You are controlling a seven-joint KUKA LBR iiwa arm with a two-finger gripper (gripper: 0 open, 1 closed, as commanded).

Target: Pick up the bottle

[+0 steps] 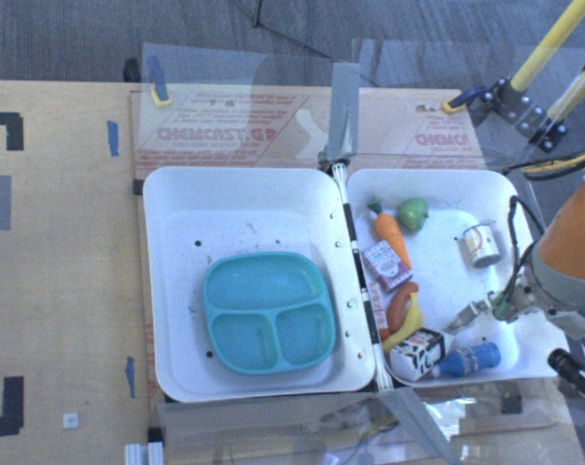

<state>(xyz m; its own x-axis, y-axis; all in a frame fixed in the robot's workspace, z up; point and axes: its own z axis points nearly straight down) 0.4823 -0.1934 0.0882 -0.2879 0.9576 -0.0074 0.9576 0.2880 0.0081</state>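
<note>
The bottle (pixel 470 360) lay on its side near the front of the right bin (pixel 438 184), a blue thing with a pale cap end, its other end just beside a black-and-white carton (pixel 418 351). The gripper (pixel 475 311) hung just above and behind it, reaching in from the right, with nothing between its fingers; whether they stood apart or together could not be told at this size.

This looked like the approach step: the arm was over the right spot but had not yet closed on anything. The next move, by my judgement, called for a short drop forward and down onto the bottle's middle, with the fingers set across its width rather than along it (a round body lying flat will roll if pinched off centre). The carton touching one end left little room there, so the cap half seemed the safer place to grasp.

The teal tray (pixel 268 311) sat well apart in the left bin (pixel 171 197).
</note>
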